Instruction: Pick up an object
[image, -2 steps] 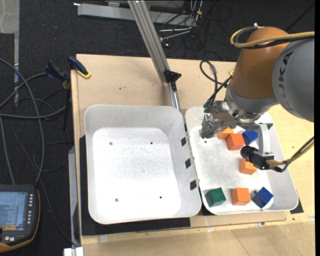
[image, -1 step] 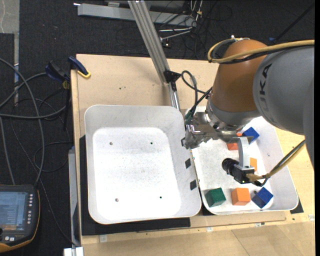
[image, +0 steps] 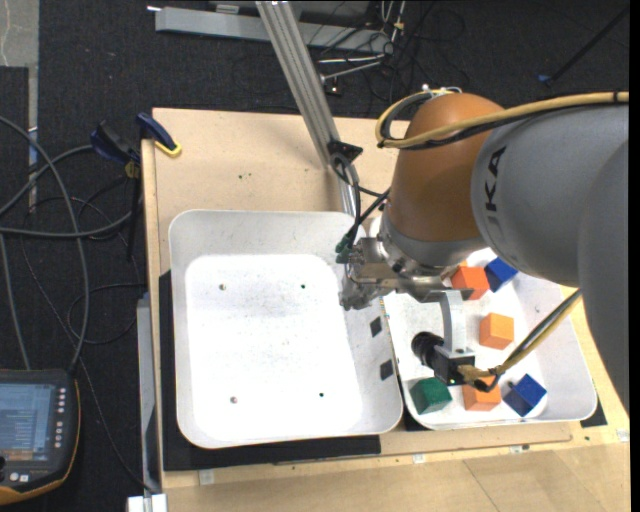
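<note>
Blocks (image: 497, 328) of orange, blue and green lay loose in the right bin (image: 570, 380), lower right of frame, as my gripper (image: 360, 285) hung by its left rim, apparently lining up a grab; open or closed, I couldn't tell.

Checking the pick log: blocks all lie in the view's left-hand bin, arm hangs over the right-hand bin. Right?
No: the camera view shows the orange blocks, blue blocks and green block in the right-hand bin. The arm does hang over that bin.
</note>
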